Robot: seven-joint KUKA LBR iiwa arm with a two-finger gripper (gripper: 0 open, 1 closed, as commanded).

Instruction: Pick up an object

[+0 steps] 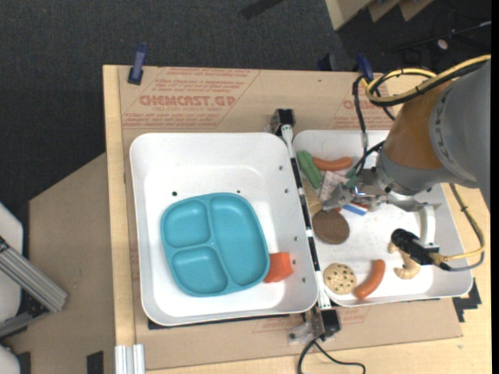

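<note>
Right bin (437, 283) crowded around gripper (348, 197)

A robotics lab: a plywood bench (195, 100) stamped with maker's lettering stands on dark carpet (156, 14), clamped at its far edge, with loose cables (390, 80) trailing.

The brown board (195, 100) under the bins reads "CHEMCAST GP".
</note>
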